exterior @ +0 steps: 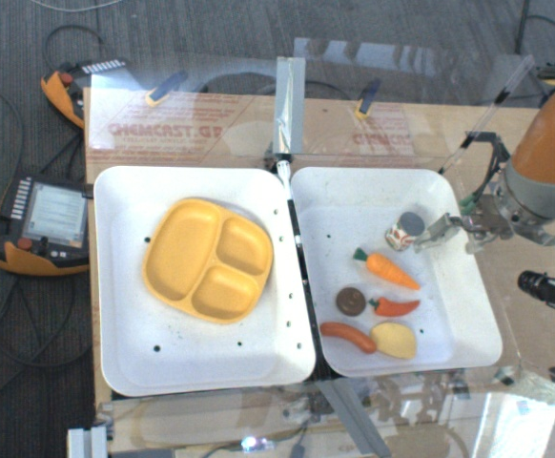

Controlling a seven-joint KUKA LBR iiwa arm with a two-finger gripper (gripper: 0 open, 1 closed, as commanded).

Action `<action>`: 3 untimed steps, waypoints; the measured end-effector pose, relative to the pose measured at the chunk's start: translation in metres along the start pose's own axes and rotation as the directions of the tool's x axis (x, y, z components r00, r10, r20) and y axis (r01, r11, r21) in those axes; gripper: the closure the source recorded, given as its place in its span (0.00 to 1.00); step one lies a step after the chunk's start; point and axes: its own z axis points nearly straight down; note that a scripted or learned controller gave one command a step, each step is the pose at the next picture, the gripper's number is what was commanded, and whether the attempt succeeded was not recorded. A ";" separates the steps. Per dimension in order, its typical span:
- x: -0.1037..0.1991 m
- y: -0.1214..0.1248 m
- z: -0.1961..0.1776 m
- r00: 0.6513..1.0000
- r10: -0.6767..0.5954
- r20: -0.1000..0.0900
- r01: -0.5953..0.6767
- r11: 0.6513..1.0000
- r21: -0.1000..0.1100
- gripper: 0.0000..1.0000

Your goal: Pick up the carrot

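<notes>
Camera view: the carrot [390, 269] lies on the floor of the right bin [468, 351], near the bin's centre. The gripper [437, 231] sits above and to the right of it, near the bin's right wall, apart from the carrot. How far the jaws stand open cannot be told at this angle; nothing is seen between them. The carrot's long axis runs diagonally: green top toward upper left, orange tip toward lower right.
</notes>
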 end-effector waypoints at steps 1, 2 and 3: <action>0.086 -0.004 0.102 1.000 -0.029 0.006 0.029 0.999 -0.012 0.00; 0.085 -0.002 0.093 1.000 -0.029 0.006 0.030 0.999 -0.015 1.00; 0.140 0.009 0.009 1.000 -0.016 0.003 0.016 1.000 0.000 1.00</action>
